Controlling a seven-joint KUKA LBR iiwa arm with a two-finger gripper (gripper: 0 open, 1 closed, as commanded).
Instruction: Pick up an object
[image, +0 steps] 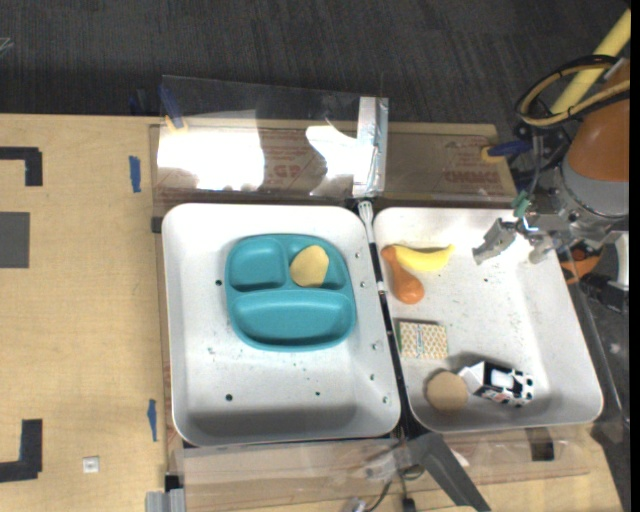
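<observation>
Grey two-finger gripper (515, 243) hangs over right white bin's (560, 330) upper-right corner, fingers spread, nothing between them. In that bin: yellow banana (422, 258) touching orange carrot-shaped piece (405, 283), patterned square packet (423, 340), tan round lump (446, 390), black-and-white toy (500, 383). Left white bin (200, 380): teal divided plastic tray (290, 292) holding yellow-tan lump (309, 265).

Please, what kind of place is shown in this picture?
Probably a robot testing lab, not a kitchen: two white bins on a wooden bench, toy food such as a banana, and a robot claw above them.
</observation>
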